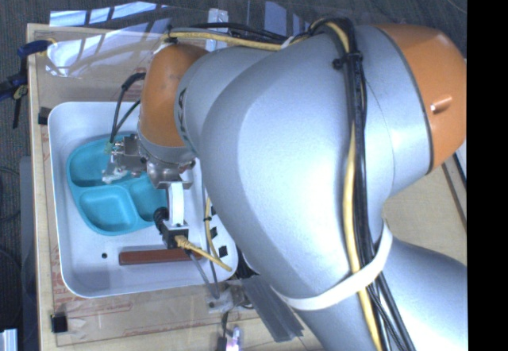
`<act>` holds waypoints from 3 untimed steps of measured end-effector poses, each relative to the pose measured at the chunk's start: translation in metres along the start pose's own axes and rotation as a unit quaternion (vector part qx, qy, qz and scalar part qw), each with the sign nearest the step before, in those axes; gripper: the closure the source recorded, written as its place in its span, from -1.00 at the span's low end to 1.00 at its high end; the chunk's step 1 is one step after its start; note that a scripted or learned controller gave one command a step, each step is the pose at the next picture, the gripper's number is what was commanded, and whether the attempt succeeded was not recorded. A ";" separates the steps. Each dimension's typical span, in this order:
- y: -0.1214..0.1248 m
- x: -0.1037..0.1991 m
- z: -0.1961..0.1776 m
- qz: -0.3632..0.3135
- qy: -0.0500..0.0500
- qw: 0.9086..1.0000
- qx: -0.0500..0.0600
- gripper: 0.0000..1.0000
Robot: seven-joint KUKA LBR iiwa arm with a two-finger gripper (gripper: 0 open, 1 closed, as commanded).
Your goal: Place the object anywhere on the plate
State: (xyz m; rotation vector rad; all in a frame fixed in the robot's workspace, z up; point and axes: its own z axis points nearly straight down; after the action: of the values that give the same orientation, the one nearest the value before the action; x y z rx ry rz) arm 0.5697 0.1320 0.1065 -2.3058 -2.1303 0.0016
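A blue plate with separate compartments lies in the left white bin. The gripper hangs over the plate's upper compartments, under the orange wrist band. A flat reddish-brown bar lies on the bin floor just in front of the plate, apart from the gripper. I see nothing in the gripper.
The big grey arm covers the middle and right of the view, hiding the right bin. A yellow and black cable bundle runs along it. A clear panel stands behind the left bin. A small dark spot marks the bin floor.
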 end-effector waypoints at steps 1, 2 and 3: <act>0.009 -0.049 -0.293 0.178 0.000 0.984 -0.002 -1.00; -0.067 0.011 -0.192 0.281 -0.002 0.960 0.002 -1.00; -0.100 0.055 -0.034 0.323 -0.002 0.947 0.002 -1.00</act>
State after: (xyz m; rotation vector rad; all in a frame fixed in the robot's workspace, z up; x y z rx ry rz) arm 0.4745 0.1943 0.1412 -2.8705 -1.2729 0.0122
